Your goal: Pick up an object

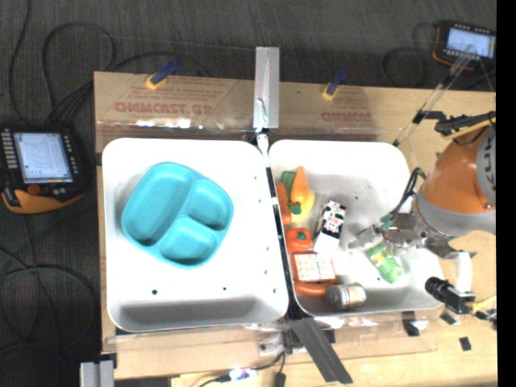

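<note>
We're over the right bin (355,156) now, arm (459,192) reaching in from the right w/ the orange band sitting high above the wrist. The gripper (379,239) is low near the right-centre of that bin, just beside a green object (385,264) — looks like soft plastic or a small bottle, can't say which. Whether the pincer is wide or narrow, we can't tell; the metal bits blur into the bin floor from this angle, and nothing shows clearly clamped in it. So we judge the pick as not yet made. Other candidates crowd the left side of the same bin: an orange carrot-like toy (299,185) at the far left, a black-and-white patterned piece (331,217) near the middle, a red-and-white box (313,268) nearer us, and a grey can (347,296) lying on its side at the near edge. The left bin (121,297) holds a teal divided tray (177,214), well apart from the action. To do this step well, we'd go for the green item since it's closest: centre on it, come straight down, keep clear of the bin's right wall, close firmly but not fast bc it looks squashy and may slip. Lift slowly, check it comes up w/ us.
</note>
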{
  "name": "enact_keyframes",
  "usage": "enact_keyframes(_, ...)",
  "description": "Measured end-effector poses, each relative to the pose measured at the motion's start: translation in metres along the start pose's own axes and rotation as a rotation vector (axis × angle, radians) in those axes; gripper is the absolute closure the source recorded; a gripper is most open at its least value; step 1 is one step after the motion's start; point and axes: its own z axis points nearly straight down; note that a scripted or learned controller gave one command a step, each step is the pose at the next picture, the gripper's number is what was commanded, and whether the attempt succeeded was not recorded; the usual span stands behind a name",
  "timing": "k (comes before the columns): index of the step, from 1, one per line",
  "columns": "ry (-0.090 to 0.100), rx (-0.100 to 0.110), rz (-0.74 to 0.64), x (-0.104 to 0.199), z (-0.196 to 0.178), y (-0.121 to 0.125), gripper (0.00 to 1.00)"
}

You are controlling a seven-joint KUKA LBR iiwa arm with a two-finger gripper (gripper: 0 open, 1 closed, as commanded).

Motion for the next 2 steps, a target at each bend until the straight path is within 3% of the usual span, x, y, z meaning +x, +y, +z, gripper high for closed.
enact_keyframes(1, 0.007, 0.003, -0.002, 0.003, -0.006, 0.0, 1.0)
enact_keyframes(2, 0.0, -0.002, -0.221, 0.074, -0.103, 0.025, 1.0)
